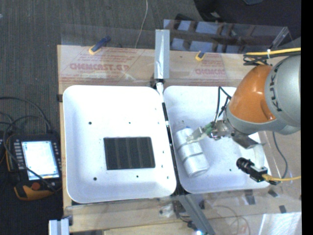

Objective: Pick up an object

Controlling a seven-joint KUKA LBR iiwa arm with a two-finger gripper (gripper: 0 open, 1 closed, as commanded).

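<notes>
At nine o'clock, off the counter [98, 62], a handheld pendant [36, 160] with a lit screen lies on the floor among cables. The left bin [78, 111] carries a dark ribbed panel [129, 152] toward its six o'clock side. In the right bin [230, 180], hard against the nine o'clock wall, lies a silvery cylinder [191, 156] on its side, the only candidate to pick. The hand [208, 131] sits just at the cylinder's one o'clock end, near or touching it; whether it is open or closed on anything cannot be told, since the orange band [249, 102] and wrist crowd it. My worry: the round, smooth body could roll or slip away from an off-centre pinch, and the nearby bin wall leaves little room on that side.
</notes>
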